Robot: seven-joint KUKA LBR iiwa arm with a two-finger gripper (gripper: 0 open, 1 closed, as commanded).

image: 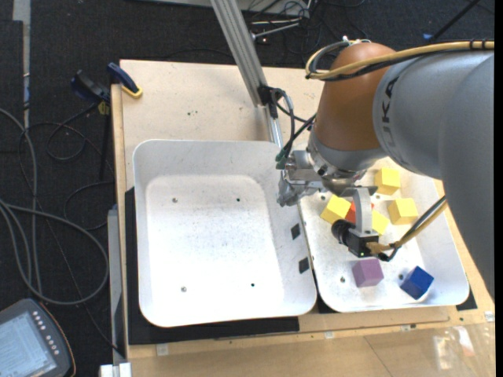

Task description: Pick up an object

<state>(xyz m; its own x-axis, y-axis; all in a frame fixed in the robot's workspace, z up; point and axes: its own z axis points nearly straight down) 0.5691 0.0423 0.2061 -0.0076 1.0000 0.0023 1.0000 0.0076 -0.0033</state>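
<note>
My arm comes in from the right, and my wrist with its orange band hangs over the far left part of the right bin. My jaws are under the wrist, over that bin's left edge. The wrist hides them, so I can't tell if they are open or closed, and I see nothing held between them. All the objects to pick are in the right bin. The left yellow block is just beside my wrist housing on its near side. The far yellow block is to the right, close under the arm. The right yellow block sits a little nearer than that one, and the near yellow block is just beside it on the left. The purple block is nearer still, around the bin's middle. The blue block is to its right, near the bin's near right corner and apart from the purple one. The left bin sits touching the right bin on the table. A blue and yellow clamp is at the table's far left corner. A metal rail slants down from the far side to the bins' far edge.
</note>
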